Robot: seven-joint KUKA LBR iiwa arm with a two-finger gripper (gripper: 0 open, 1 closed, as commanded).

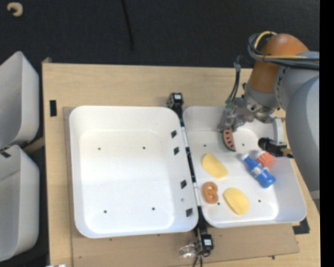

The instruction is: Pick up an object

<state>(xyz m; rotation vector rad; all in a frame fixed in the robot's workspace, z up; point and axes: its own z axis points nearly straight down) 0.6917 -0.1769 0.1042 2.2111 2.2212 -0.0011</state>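
Two white bins [122, 115] on a pale tan wooden bench [55, 93]. In the right bin: two yellow lumps, one mid-bin [215, 166] and one near the front edge [236, 200]; an orange pretzel-shaped ring [210, 192]; a blue bottle [258, 171] beside a red-orange piece [266, 159]; a red-and-dark curved thing [229, 140] near the back edge. Grey arm with an orange band [267, 65].

The grey arm [300, 102] reaches in from the right; its orange-banded wrist [267, 74] tilts downward; the gripper [232, 128] hangs low.
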